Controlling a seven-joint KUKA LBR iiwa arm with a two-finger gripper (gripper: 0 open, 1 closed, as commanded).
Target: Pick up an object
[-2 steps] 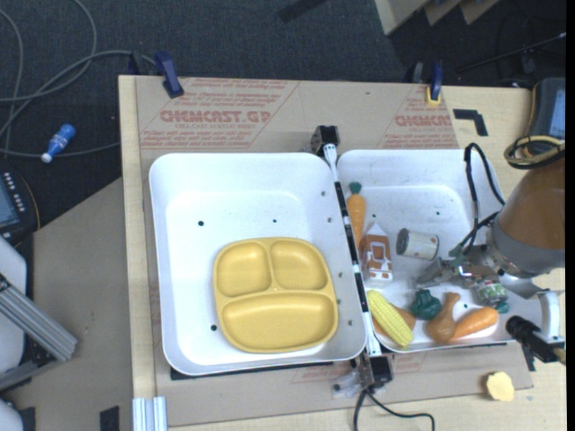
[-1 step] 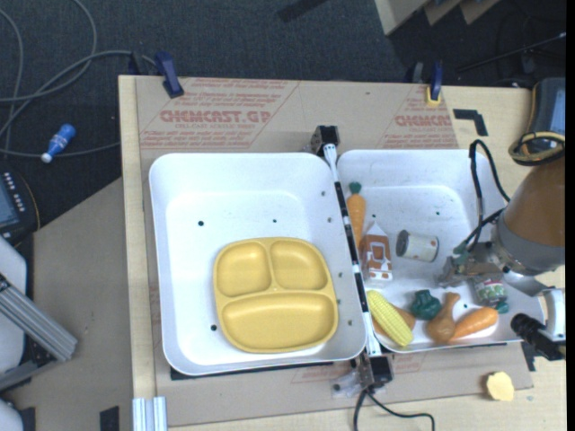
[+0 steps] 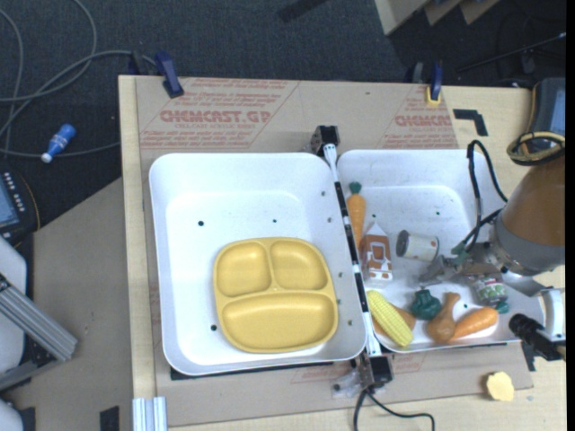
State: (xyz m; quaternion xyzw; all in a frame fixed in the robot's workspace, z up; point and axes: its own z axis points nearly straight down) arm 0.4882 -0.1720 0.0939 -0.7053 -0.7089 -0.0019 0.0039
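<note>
The right bin (image 3: pixel 404 173) holds several toy foods. A small carrot (image 3: pixel 357 212) lies by its left wall, with a white and orange box (image 3: pixel 375 255) just below it. A white cylinder (image 3: pixel 418 243) lies in the middle. Along the front wall sit a corn cob (image 3: pixel 392 318), a green piece (image 3: pixel 426 305), an orange drumstick (image 3: pixel 444 321) and a larger carrot (image 3: pixel 476 321). My gripper (image 3: pixel 437 269) reaches in low from the right, its tip just right of and below the white cylinder and above the green piece. A small multicoloured item (image 3: pixel 490 290) lies under the wrist.
The left bin (image 3: pixel 180 241) holds a yellow divided plate (image 3: pixel 274 293). A yellow piece (image 3: pixel 499 385) lies on the bench outside the right bin's front corner. Blue clamps (image 3: pixel 168 74) (image 3: pixel 435 81) grip the bench's back edge. A black cable (image 3: pixel 476 173) trails over the right bin.
</note>
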